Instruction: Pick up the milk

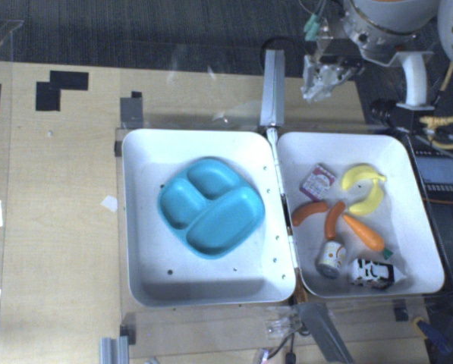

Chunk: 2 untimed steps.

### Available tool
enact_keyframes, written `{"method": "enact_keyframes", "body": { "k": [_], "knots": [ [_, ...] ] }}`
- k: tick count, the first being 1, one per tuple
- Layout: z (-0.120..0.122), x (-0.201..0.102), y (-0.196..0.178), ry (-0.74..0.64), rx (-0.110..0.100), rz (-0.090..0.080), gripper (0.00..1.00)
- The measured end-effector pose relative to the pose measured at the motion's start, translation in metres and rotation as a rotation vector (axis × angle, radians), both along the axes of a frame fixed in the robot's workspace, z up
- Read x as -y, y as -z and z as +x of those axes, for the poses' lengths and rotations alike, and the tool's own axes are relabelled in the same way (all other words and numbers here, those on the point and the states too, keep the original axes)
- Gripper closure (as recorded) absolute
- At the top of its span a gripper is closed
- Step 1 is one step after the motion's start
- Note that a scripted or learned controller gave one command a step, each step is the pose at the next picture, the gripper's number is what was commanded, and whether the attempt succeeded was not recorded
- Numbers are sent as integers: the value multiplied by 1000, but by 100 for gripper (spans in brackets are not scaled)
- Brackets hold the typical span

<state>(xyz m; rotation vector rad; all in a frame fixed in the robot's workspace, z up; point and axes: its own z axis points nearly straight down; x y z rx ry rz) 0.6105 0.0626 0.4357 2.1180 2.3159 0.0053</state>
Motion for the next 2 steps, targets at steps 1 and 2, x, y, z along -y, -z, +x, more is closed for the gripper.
{"method": "enact_keyframes", "body": {
  "k": [1,2],
  "knots": [
    [46,-33,5,-508,4,-2,100],
    [39,-40,-2,-517,5,-3,100]
  ]
}}
